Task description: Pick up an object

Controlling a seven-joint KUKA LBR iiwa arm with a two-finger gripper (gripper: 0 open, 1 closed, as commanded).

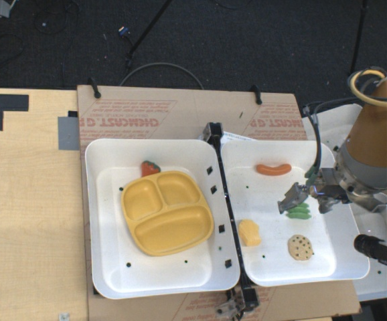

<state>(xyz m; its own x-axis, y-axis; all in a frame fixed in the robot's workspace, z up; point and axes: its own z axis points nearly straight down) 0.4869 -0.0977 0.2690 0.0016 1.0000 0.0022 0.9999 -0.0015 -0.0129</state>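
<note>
The gripper [308,199] sits at the right of the frame, low over the right bin [274,276], its dark grey metal fingers spread apart with a clear gap between them and nothing gripped. One finger [291,198] angles down to the left, the other [327,202] lies further right. Just below and between them lies a small green object [300,212], lumpy and glossy like moulded plastic; whether the fingers touch it cannot be told.

Around it in the right bin are an orange sausage shape [274,169], smooth and rounded, toward the upper part; a pale yellow blocky chunk [249,233] at the lower left; and a round tan cookie [300,247] with dark specks at the lower right. These are well apart from each other.

The arm [371,139] enters from the right edge, its broad orange band above a grey wrist, leaning in leftward and down toward the bin.

The left bin [106,246], also shallow white plastic with rounded corners, holds a yellow divided plate [169,212] with three compartments, tilted in the frame. A small red item with a green tip [150,168] rests against the plate's upper left rim. Both bins sit on brown printed cardboard [153,116].
</note>
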